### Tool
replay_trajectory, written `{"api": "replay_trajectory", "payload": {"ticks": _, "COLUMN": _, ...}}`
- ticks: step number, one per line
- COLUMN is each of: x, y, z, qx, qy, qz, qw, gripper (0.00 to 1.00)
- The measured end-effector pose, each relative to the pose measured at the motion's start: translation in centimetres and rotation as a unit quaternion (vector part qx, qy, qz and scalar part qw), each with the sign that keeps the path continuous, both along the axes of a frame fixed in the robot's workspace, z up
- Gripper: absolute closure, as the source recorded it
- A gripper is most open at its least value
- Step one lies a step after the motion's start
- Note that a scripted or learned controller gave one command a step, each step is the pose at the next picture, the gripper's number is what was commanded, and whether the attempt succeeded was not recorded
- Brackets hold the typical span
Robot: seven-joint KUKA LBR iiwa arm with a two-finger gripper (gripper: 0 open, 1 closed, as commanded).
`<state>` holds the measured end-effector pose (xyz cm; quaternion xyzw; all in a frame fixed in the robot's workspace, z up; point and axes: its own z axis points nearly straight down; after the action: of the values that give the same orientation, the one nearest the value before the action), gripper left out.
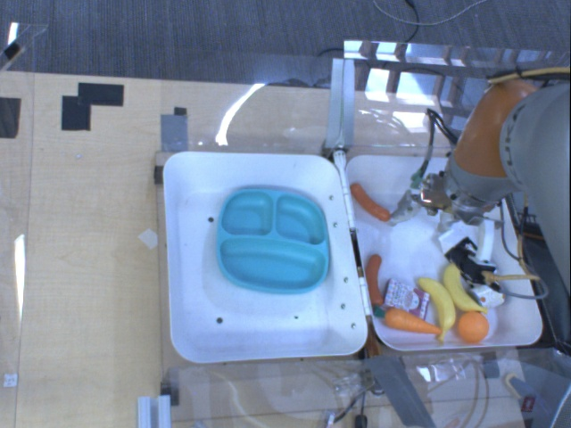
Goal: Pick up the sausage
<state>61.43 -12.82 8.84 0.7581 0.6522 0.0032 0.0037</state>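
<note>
The sausage (373, 277) lies in the right bin (406, 243), along its left wall (just above the carrot (412, 321)). The hand (417, 196) hangs apart from it; how wide, I cannot tell.

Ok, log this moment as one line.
grey arm: over right shallow white bin | gripper: near orange-red sausage, apart | sausage: lying in bin, not lifted | left bin: blue divided plastic plate

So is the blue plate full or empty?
Empty: all three compartments of the blue plate show bare blue, with nothing lying in them.
</note>
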Motion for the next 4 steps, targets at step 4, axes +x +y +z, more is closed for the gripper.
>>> {"api": "replay_trajectory", "payload": {"ticks": 4, "x": 5.6, "y": 4.1, "z": -0.1, "qx": -0.0007, "qy": 0.001, "qz": 0.127, "qw": 0.9919, "gripper": 0.00}}
